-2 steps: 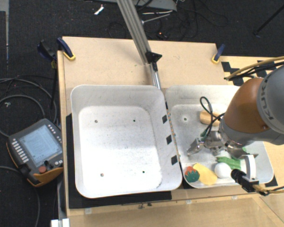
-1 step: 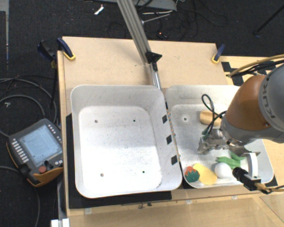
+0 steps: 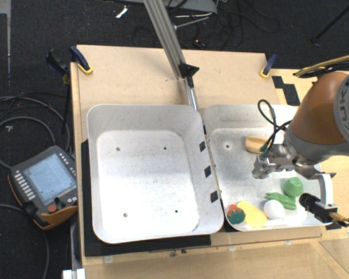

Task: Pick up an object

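Two bins [image 3: 104, 127]; the right one [image 3: 232, 121] holds six objects (tool [image 3: 262, 170] state unclear).

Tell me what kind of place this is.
Most likely a robotics lab test bench. A grey and orange arm reaches over two white bins on a clamped wooden board, a teach pendant lies on the dark floor, and loose cables trail around it.

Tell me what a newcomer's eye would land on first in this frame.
The arm's bulky orange band at the right edge, above the right bin, draws the eye first, with the gripper low over that bin's floor. Next comes the bright cluster along the bin's near edge: a red and green toy, a yellow piece, a white ball and green pieces. A tan block lies just behind the gripper.
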Robot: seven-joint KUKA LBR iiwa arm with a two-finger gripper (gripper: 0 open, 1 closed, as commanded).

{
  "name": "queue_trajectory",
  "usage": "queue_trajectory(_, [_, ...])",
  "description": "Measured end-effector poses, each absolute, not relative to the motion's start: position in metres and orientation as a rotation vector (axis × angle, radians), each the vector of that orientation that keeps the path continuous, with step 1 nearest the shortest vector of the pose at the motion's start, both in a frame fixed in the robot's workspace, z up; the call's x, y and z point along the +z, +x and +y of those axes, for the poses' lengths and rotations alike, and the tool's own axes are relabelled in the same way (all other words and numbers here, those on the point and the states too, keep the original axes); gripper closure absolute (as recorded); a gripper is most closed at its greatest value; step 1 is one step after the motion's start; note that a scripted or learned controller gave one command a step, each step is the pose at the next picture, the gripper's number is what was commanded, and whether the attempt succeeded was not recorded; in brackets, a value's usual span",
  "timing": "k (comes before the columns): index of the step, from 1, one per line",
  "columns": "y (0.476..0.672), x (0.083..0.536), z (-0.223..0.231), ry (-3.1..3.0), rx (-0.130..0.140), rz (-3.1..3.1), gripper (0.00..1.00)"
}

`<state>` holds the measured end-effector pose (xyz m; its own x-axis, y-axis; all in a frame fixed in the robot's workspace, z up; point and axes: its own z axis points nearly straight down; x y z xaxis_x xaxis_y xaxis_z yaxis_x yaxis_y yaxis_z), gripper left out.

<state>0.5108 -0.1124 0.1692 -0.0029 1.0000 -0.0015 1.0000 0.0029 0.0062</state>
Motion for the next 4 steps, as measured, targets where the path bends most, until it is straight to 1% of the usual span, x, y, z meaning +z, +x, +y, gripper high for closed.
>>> queue_trajectory(1, [0.514, 0.212, -0.112, 2.214, 0.004, 2.222, 1.00])
queue_trajectory(2, [0.523, 0.271, -0.115, 2.213, 0.005, 2.221, 1.00])
queue_trajectory(3, [0.531, 0.273, -0.059, 2.212, 0.003, 2.230, 1.00])
queue_trajectory(4, [0.546, 0.271, 0.000, 2.211, 0.003, 2.231, 1.00])
